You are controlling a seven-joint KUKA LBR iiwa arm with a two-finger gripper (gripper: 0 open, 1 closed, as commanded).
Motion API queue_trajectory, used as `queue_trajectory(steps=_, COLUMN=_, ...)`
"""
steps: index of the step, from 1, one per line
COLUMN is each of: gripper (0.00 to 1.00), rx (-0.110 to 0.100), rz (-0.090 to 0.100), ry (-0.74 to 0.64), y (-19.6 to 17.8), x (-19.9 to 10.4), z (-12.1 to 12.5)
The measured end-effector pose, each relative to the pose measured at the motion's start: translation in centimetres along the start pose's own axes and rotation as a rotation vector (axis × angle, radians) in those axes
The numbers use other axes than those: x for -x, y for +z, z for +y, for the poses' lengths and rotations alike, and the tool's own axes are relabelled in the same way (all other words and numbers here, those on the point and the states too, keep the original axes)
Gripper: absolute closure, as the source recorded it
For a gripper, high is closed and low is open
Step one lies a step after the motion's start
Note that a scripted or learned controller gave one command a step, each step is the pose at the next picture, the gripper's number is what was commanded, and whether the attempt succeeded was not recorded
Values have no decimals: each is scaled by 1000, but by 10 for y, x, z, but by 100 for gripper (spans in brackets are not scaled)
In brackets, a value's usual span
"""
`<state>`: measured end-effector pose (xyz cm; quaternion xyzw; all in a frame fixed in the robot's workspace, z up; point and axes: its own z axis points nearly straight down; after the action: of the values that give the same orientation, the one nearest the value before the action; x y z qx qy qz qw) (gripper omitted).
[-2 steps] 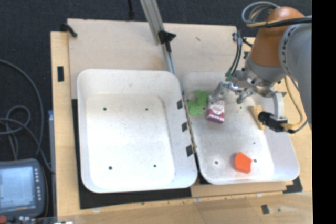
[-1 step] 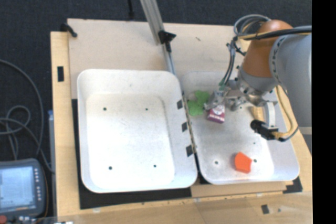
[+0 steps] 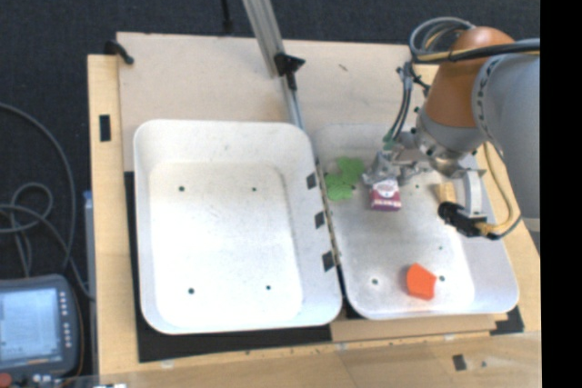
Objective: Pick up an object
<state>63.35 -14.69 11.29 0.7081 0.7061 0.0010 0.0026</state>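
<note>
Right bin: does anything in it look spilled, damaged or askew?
Nothing stands out. The right bin holds a green object by its left wall, a small red-and-white object under the gripper, and an orange block near the front.

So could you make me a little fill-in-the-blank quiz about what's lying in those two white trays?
1. The orange block lies in the ____ bin as the camera sees it.
2. The soft thing beside the divider between the bins is ____ in colour.
3. The gripper hangs just above a small white and ____ packet.

Missing words: right; green; red
</note>
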Motion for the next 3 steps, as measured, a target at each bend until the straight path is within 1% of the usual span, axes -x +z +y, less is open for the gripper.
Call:
queue_trajectory(steps=2, gripper=100, rx=1, rz=0, ry=-2, y=-89, x=9, z=6)
queue_trajectory(steps=3, gripper=100, rx=2, rz=0, ry=-5, y=-141, x=11, z=8)
